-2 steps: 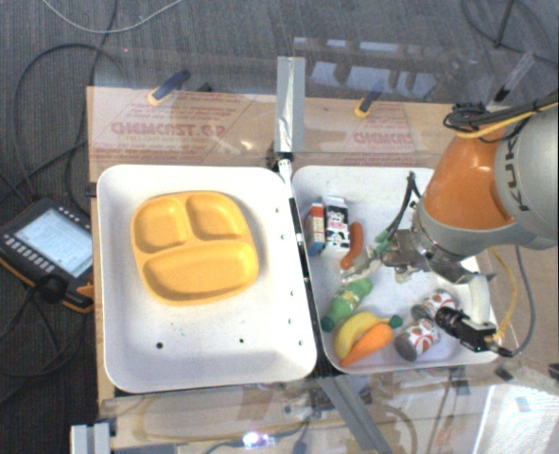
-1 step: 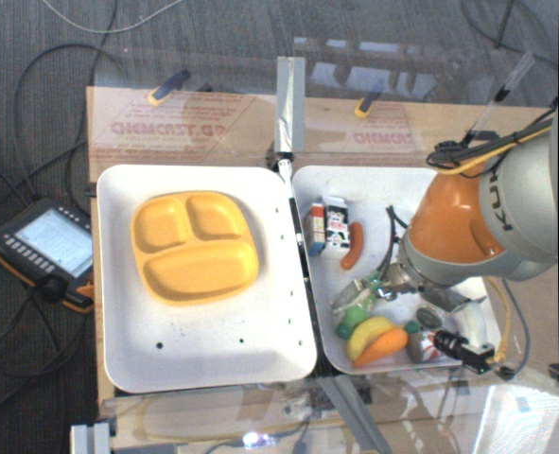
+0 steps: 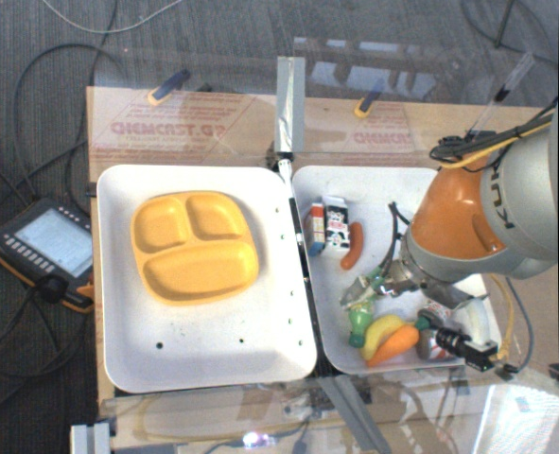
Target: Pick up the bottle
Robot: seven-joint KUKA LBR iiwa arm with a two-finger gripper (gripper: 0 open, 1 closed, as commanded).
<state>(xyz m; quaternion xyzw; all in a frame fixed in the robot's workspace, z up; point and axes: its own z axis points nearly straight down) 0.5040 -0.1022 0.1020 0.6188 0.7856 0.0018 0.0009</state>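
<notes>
Camera view: bottle (image 3: 316, 229) is seen at right bin's (image 3: 407, 176) left wall, long axis along that wall. Gripper (image 3: 378, 284) is placed right of it, lower; jaw state cannot be told.

Two shallow white bins (image 3: 118, 253); one yellow three-compartment plastic tray (image 3: 197, 246) in the left one; one banana (image 3: 381, 331), one carrot (image 3: 393, 345) right.
</notes>
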